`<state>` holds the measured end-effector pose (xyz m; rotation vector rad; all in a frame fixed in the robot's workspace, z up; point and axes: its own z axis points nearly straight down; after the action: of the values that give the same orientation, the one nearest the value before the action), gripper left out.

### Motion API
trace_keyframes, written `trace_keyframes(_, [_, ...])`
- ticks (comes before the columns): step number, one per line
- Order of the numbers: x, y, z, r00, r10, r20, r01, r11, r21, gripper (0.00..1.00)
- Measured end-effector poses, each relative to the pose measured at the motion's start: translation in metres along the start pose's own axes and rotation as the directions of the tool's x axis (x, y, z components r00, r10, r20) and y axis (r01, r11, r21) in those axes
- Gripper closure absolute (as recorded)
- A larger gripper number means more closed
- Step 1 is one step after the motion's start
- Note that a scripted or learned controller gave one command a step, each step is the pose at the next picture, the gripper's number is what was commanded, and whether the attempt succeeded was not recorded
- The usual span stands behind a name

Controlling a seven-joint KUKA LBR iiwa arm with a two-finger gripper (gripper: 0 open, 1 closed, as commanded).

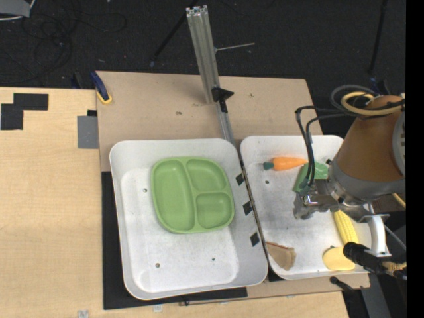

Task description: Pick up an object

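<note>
The right bin (278, 237) holds an orange carrot (289, 163) near its back, a green object (317, 171) partly hidden by the arm, a yellow corn cob (345, 226), a yellow piece (338, 260) at the front right and a brown piece (283, 254) at the front. My gripper (305, 208) hangs low over the middle of this bin, just in front of the green object and left of the corn. Nothing shows between its fingertips.
The left bin (132, 244) holds a green divided plate (193, 194). A metal post (204, 52) rises behind the bins. Black clips line the seam between the bins. The arm's orange band (371, 144) and cables cover the right bin's far right.
</note>
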<state>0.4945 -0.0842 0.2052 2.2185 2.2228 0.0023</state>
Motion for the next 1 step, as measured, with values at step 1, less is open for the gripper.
trace_keyframes(1, [0.0071, 0.0073, -0.0495, 1.0, 0.0, 0.0, 0.0, 1.0, 0.0, 1.0])
